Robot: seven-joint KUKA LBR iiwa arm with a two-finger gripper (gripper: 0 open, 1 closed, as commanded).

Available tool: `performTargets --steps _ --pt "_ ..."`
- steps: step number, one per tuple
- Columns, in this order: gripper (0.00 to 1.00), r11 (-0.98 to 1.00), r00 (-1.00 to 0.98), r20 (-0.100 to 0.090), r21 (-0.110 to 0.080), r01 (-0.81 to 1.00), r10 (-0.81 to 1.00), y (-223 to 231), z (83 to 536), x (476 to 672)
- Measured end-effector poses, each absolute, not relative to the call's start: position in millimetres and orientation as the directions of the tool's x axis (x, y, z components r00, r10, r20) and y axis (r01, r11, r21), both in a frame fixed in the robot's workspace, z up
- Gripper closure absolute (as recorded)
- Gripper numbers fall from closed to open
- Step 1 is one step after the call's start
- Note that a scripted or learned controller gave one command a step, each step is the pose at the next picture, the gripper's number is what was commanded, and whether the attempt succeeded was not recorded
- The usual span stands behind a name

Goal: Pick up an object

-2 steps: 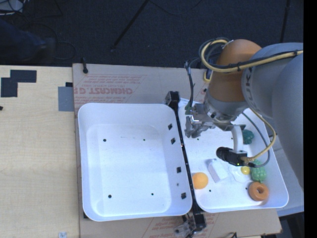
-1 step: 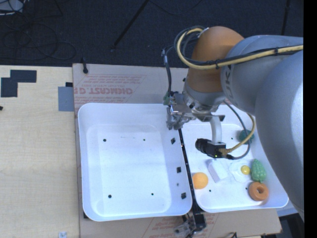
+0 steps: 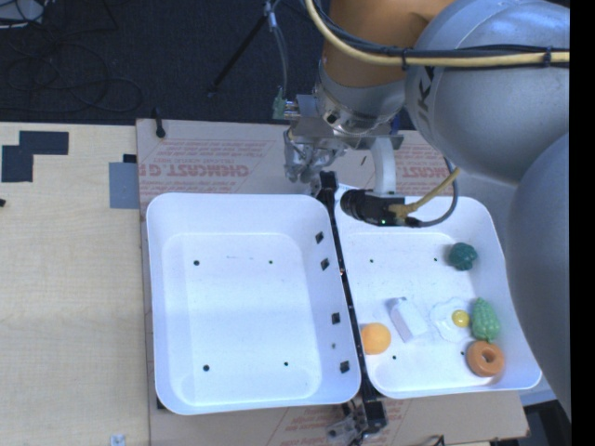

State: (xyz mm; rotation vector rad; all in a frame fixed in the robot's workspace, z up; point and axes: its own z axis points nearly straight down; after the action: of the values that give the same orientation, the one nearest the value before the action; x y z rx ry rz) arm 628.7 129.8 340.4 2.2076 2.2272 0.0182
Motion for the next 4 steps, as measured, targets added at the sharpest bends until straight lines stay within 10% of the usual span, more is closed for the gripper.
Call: performTargets --steps 2,4 --pt "1.00 0.004 -0.004 -0.001 -0.006 1.000 1.000 245 246 605.1" --pt "1.00 0.006 -0.006 0.000 0.001 1.000 1.000 244 317 630.8"
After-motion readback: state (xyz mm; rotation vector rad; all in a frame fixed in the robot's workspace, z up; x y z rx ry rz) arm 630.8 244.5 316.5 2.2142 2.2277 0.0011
